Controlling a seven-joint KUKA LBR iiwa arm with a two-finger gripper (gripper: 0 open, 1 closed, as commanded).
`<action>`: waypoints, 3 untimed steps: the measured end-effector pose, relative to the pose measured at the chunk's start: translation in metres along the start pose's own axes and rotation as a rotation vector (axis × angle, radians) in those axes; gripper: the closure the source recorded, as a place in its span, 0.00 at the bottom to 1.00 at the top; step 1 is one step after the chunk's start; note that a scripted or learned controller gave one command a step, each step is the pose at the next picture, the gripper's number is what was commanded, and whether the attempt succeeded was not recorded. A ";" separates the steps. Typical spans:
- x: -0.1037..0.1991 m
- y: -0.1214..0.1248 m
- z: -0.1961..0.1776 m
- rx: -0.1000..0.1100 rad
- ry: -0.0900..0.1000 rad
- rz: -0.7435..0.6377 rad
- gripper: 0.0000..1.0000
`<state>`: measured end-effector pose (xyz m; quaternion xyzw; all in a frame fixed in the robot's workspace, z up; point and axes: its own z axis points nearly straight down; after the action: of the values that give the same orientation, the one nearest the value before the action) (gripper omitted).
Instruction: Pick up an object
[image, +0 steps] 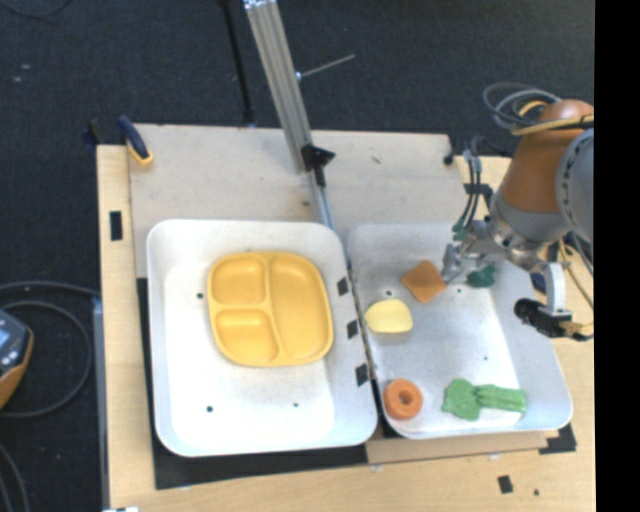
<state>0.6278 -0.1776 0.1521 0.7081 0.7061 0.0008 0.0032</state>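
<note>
Nearest the lower edge of the view, along the front wall of the right bin (540, 410), lie two things: an orange ring (404, 399) at the bin's front-left corner, and to its right a green toy (482, 398) lying on its side, well apart from the ring. Farther back in the same bin, a pale yellow lump (388, 317) rests close to the wall that meets the neighbouring bin. Just behind it and a little to the right sits a flat tan-orange piece (424, 281), tilted on the bin floor.

Over the back right part of this bin hangs the gripper (468, 262), its tip just beside the tan-orange piece and close over a small dark green object (482, 275) that is partly hidden under it. Whether the pincer is released or clenched cannot be told from this angle, and nothing shows clearly between its tips. Above it rises the arm (545, 185), with its orange band and grey body, reaching in from the right.

To the left, the left bin (175, 400) holds a yellow divided plate (270, 306) with three compartments, lying flat near the bin's middle. Beyond both bins, a metal pole (285, 85) stands on the bench (230, 170) and slants away toward the top of the view.
</note>
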 end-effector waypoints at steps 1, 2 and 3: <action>-0.003 0.005 -0.064 -0.001 0.001 -0.005 1.00; -0.004 0.006 -0.064 0.003 0.002 -0.006 1.00; 0.048 0.005 -0.079 0.003 0.005 -0.010 1.00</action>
<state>0.6324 -0.1290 0.2310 0.7046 0.7097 0.0014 0.0005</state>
